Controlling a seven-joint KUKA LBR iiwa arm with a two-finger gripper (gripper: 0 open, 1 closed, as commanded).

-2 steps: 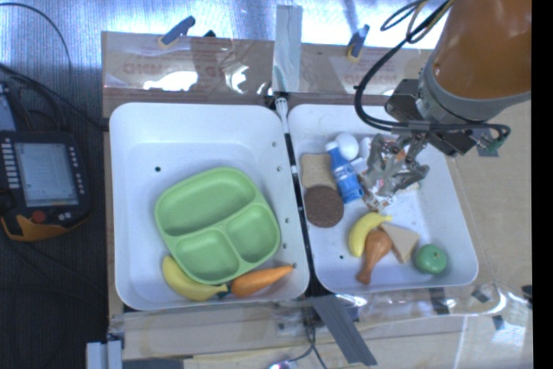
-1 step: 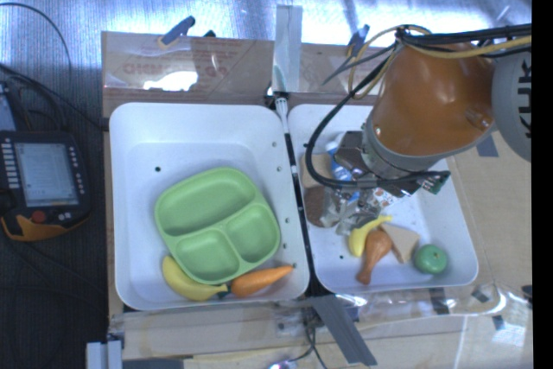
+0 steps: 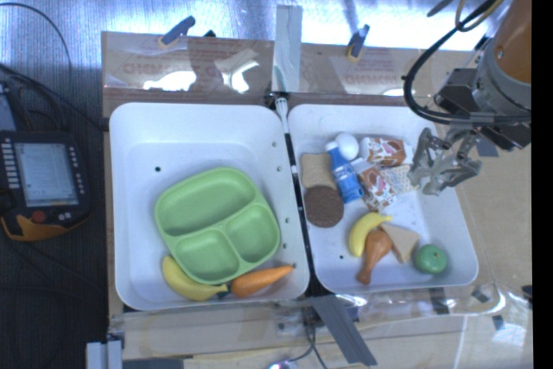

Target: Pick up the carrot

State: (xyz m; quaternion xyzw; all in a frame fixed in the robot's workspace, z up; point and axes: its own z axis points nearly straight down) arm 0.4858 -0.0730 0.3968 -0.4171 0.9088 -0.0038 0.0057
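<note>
One carrot (image 3: 262,279): left bin (image 3: 130,186) front | jaws (image 3: 442,168): over right bin (image 3: 449,220)

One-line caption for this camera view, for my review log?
Gripper hovers over the right bin; the carrot lies in the left bin beside a green plate.

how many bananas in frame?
2. One banana lies in the left bin, partly under the green tray's near edge, beside the carrot. The other banana lies in the right bin, against the drumstick.
</note>
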